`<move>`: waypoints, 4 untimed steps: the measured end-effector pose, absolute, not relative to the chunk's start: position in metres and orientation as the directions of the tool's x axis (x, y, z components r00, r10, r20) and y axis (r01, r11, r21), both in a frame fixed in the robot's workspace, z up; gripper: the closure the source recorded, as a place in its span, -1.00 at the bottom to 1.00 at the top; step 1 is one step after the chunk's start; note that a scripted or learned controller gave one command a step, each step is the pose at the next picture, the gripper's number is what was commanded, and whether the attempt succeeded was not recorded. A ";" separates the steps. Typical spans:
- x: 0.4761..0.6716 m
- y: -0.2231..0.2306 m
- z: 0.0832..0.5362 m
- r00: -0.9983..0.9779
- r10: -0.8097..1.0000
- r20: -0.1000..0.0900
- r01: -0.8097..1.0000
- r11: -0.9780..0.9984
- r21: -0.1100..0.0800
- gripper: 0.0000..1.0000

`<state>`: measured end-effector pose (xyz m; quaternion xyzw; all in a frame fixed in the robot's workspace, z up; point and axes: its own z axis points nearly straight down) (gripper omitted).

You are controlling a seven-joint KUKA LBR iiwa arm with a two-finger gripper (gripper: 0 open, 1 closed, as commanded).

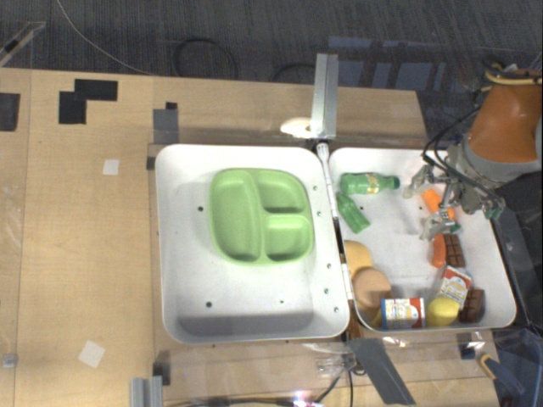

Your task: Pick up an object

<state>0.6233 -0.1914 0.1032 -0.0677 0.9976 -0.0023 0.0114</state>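
In the camera view, the gripper (441, 213) hangs low in the right bin (399, 164), its fingers closed around an orange object (433, 200). A green divided tray (259, 214) lies in the left bin (182, 253); 2 green bottles (361, 195) lie near the divider.

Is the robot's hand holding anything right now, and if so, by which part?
It cannot be told. The hand hangs low in the right bin, close above an orange piece and an orange-and-brown item, but no grip shows.
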 end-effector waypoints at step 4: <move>0.621 -0.195 0.088 -0.998 0.068 -0.012 0.068 0.998 -0.001 -1.00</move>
